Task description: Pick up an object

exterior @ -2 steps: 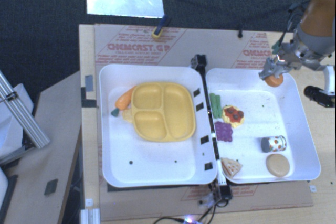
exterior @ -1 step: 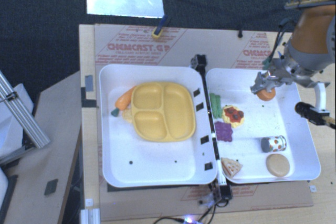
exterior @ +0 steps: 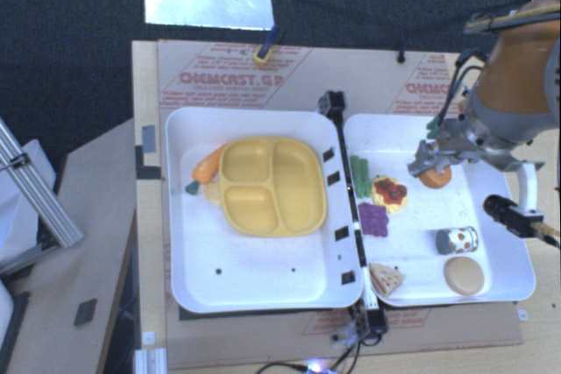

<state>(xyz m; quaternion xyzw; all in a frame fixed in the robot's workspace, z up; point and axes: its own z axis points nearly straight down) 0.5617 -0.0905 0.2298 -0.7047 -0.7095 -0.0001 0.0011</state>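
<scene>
Tool [exterior: 427,164] hung over the right bin [exterior: 504,285], at roughly 12 o'clock of that bin's floor, w/ the grey arm [exterior: 517,74] coming in from 3 o'clock. Couldn't tell from this slant whether the tool was wide or narrow, nor whether anything sat in it.

Just beside the tool, toward 4 o'clock and partly under it, lay a small orange-brown rounded toy food [exterior: 436,178], the likely target. Judgement: to do this step well, centre the tool over that piece, come down straight, close only once low enough to straddle it, then lift slowly; its rounded top could slip out. It looked near round, so no clear long axis or pointing direction could be read.

Further out: a pizza slice toy [exterior: 390,193] at 8 o'clock of the tool, a green pod [exterior: 359,174] at 9 o'clock by the bin wall, purple grapes [exterior: 373,220] below, a small can [exterior: 457,240] lying on its side w/ long axis approx 9-to-3, a tan bun [exterior: 464,276], a sandwich wedge [exterior: 385,278] at the near corner.

Left bin [exterior: 188,276] on the desk [exterior: 149,215] held a yellow divided plate [exterior: 267,186] and a carrot [exterior: 209,164], long axis approx 8-to-2.
</scene>
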